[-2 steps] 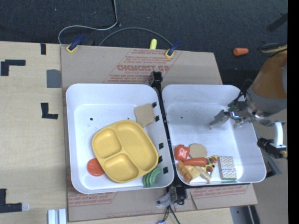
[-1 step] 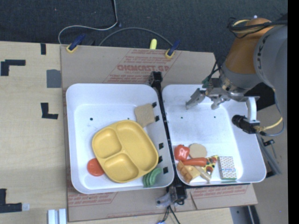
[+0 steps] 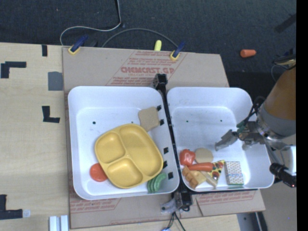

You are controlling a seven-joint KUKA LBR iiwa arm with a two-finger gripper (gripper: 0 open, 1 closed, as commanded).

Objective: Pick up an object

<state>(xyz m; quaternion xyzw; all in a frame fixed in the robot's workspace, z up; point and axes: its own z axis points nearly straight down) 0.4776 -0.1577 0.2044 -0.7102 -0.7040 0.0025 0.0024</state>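
The likely pickings are lying in the near corner of the right bin [image 3: 240,97]: a red tomato-like piece [image 3: 186,157], a pale round piece [image 3: 204,154] touching it, a red-orange sausage-shaped piece [image 3: 201,167] just in front, some tan bread-like pieces [image 3: 196,178], and a small patterned card or box [image 3: 234,172] at the outer end. They are sitting packed together, most of them touching.

The gripper [image 3: 226,141] is hanging just above and to the right of this cluster, over bare bin floor. It is reaching in from the right with nothing between its fingers, and whether they are spread or pressed together I cannot tell.

The crowding looks like the main risk. Coming down among pieces this tightly packed, a finger could be landing on top of one instead of beside it, or nudging a neighbour and pushing the target away. The rounded pieces could also be rolling out of a pinch, and the bin's near wall is leaving little space behind the cluster.

The left bin [image 3: 77,100] is holding a yellow divided plate [image 3: 128,154], an orange ball [image 3: 97,173] tucked against it, a green piece [image 3: 157,182] and a tan slice [image 3: 148,118]. Both bins are resting on a cardboard sheet [image 3: 144,69] over a pale wooden bench [image 3: 29,143], with dark floor [image 3: 202,13] beyond.
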